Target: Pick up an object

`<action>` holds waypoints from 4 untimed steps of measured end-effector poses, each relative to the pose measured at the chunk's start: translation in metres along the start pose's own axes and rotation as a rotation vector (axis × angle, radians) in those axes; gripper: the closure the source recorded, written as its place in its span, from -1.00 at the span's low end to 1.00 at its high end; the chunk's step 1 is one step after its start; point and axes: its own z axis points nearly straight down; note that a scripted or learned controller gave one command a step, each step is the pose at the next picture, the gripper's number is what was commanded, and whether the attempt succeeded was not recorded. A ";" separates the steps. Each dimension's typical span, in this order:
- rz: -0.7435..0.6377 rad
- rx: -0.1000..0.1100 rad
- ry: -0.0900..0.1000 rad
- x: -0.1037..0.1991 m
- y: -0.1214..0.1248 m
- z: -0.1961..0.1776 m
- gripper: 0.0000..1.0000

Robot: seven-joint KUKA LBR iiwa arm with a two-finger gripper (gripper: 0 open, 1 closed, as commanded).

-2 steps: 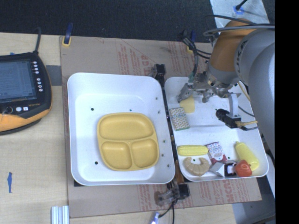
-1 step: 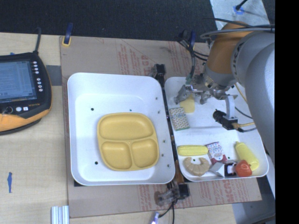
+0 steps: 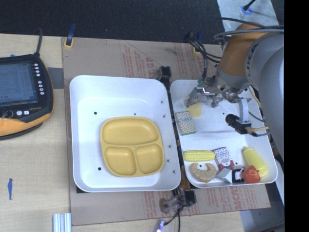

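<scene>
While over right bin (image 3: 270,180) | gripper (image 3: 197,99) jaw state unclear | yellow block (image 3: 195,110) just beneath | nothing visibly held

Faint red printing is running across the brown cardboard sheet (image 3: 120,52) under the bins, too blurred to read. The teach pendant (image 3: 21,93) screen is showing illegible text.

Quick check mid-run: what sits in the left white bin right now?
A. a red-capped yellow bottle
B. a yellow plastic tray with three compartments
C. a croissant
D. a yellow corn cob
B: the yellow three-compartment plastic tray lies flat in the left white bin, while the other small items lie in the right white bin.
</scene>
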 end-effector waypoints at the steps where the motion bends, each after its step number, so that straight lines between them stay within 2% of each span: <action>1: -0.002 0.003 0.000 0.021 0.000 0.000 -1.00; 2: 0.000 0.000 0.000 0.003 0.000 0.000 -1.00; 3: -0.003 0.003 0.001 0.021 0.000 0.001 -1.00; 4: 0.000 0.000 0.000 0.000 0.000 0.000 -1.00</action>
